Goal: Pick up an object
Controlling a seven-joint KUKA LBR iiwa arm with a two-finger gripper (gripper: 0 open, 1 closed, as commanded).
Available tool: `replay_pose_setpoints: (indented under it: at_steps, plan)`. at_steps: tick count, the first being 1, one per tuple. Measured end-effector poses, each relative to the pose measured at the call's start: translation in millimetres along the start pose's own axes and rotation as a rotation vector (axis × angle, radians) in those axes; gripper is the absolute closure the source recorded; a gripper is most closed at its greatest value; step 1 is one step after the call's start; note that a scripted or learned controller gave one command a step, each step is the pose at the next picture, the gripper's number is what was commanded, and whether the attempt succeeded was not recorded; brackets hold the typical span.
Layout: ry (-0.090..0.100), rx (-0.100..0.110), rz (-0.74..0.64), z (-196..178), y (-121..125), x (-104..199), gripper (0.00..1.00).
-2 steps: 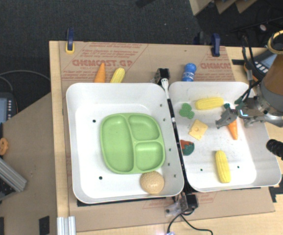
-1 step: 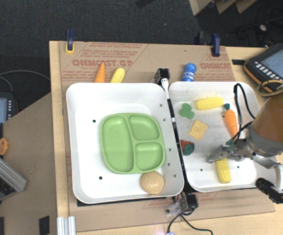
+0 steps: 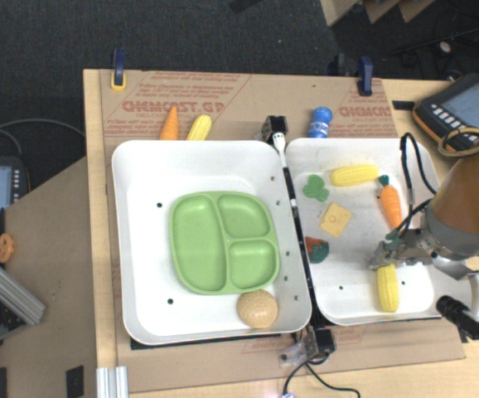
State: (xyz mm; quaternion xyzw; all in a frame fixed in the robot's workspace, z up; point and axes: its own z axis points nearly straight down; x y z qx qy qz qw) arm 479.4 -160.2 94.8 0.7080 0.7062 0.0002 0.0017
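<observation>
Since the task needs only one item, the gripper (image 3: 391,254) hangs low in the right bin (image 3: 351,307), just above the corn (image 3: 386,288) near its front edge, apparently lining up on it. Whether it is spread or pinched I cannot tell; the wrist hides much of it.

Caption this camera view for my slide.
Arm's gripper hovers over corn in the right bin.

Robot lab: clamped bench (image 3: 223,89), teach pendant (image 3: 463,114), loose cables (image 3: 24,127).
</observation>
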Motion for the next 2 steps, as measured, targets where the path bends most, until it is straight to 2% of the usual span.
replay_pose_setpoints:
  at_steps: [1, 2]
  plan:
    - [0.006, 0.005, -0.009, 10, 0, 74, 1.00]
    - [0.004, -0.013, -0.014, -97, 56, 146, 1.00]
